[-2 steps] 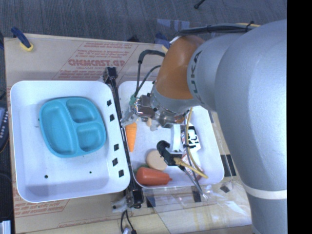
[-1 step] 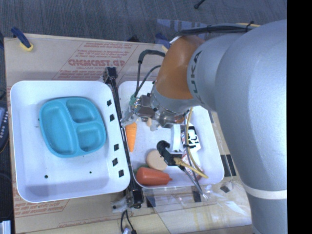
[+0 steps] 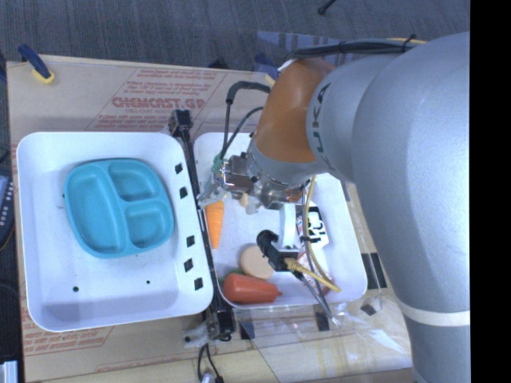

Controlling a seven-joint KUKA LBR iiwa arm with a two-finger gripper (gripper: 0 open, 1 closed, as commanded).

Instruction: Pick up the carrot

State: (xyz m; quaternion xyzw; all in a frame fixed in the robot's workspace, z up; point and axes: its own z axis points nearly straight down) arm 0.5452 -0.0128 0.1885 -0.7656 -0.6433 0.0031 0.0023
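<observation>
You are looking down on two bins sitting side by side on the surface (image 3: 96, 102). The divided tray (image 3: 120, 206) is lying in the left bin (image 3: 40, 294), toward its far side. In the right bin (image 3: 351, 270), the carrot (image 3: 214, 223) is lying along the left wall, with the hand (image 3: 231, 178) hanging just behind it. The tomato-shaped piece (image 3: 250, 289) is resting near the front wall, and the round slice (image 3: 255, 262) is sitting just behind it.
</observation>
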